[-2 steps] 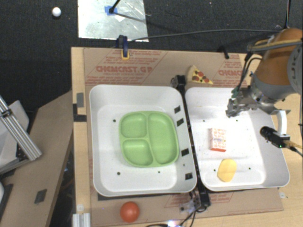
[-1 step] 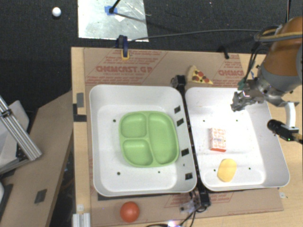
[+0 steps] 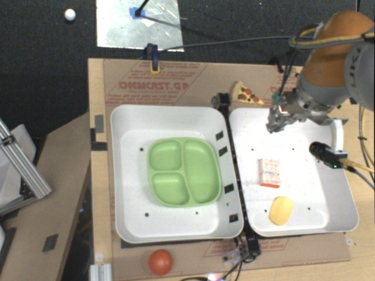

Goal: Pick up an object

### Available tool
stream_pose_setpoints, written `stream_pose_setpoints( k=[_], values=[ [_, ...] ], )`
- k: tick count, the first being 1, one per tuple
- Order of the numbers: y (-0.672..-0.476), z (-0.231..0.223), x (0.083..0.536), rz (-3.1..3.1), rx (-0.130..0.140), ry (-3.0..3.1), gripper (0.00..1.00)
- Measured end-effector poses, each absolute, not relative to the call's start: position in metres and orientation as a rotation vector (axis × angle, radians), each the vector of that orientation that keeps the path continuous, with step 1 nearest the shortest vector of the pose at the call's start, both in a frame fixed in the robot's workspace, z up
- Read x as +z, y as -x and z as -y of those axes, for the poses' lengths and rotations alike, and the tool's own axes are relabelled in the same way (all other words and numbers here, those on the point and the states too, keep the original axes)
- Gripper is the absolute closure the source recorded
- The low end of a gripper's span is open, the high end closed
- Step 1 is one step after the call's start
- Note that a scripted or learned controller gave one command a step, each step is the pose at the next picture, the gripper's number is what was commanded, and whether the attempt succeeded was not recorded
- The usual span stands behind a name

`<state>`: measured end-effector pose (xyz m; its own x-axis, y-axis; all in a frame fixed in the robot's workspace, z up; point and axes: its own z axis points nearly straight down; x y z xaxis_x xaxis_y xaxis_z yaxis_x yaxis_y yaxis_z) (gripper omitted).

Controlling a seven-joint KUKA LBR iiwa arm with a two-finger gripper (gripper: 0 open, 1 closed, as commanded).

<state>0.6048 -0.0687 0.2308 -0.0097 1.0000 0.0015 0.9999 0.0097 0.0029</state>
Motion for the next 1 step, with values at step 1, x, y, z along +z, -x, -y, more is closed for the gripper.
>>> stream_pose_setpoints(
  k=[1],
  values=[
    [-0.6086, 0.0134, 0.2193, -2.233, 0.003, -2.211, 1.00]
  ],
)
